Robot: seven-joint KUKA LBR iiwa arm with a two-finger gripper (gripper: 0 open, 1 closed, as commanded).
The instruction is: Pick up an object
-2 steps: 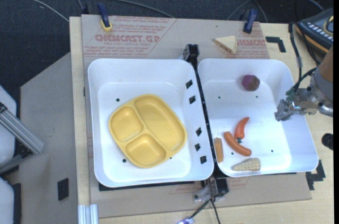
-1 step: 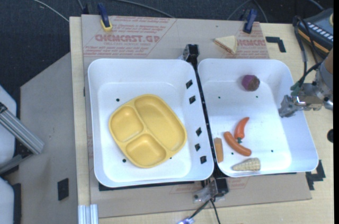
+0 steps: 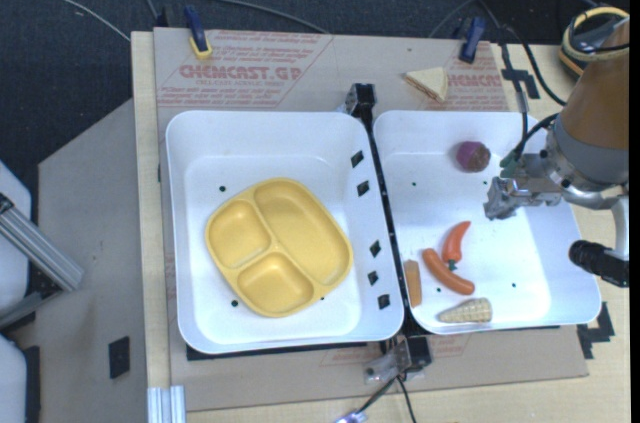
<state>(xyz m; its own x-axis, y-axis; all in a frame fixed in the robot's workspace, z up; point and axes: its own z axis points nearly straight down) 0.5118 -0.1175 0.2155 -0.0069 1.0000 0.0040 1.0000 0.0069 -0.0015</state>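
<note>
Surface point(image 3: 250, 71): a tan board printed with red lettering, carrying two shallow white bins side by side; blue clamps grip its far edge.
Left bin point(image 3: 190, 211): white, holding one yellow divided plate.
Right bin point(image 3: 430, 151): white, touching the left bin along a black-clipped seam; it holds the small food items.
Arm point(image 3: 600, 111): grey with an orange band above the wrist, reaching in from the right over the right bin's right side.
Yellow divided plate point(image 3: 278, 246): three compartments, lying flat and turned at a slant near the middle of the left bin.
Tool point(image 3: 500, 201): low over the right bin's floor, right of centre; nothing is visible between its fingers, and whether they are apart or together I cannot tell.
Sandwich wedge point(image 3: 428, 83): on the board outside the bins, just beyond the right bin's far rim.
Orange hot dog point(image 3: 448, 272): lying slanted on the right bin's floor toward the near side.
Red chili pepper point(image 3: 456, 239): just above the hot dog, its lower end close to it; left of and below the tool, apart from it.
Corn piece point(image 3: 466, 312): pale yellow, by the right bin's near rim.
Orange stick point(image 3: 413, 282): a short orange piece standing lengthwise beside the seam wall, left of the hot dog.
Purple round item point(image 3: 472, 155): dark purple, possibly an onion, toward the far part of the right bin, above and left of the tool.
</note>
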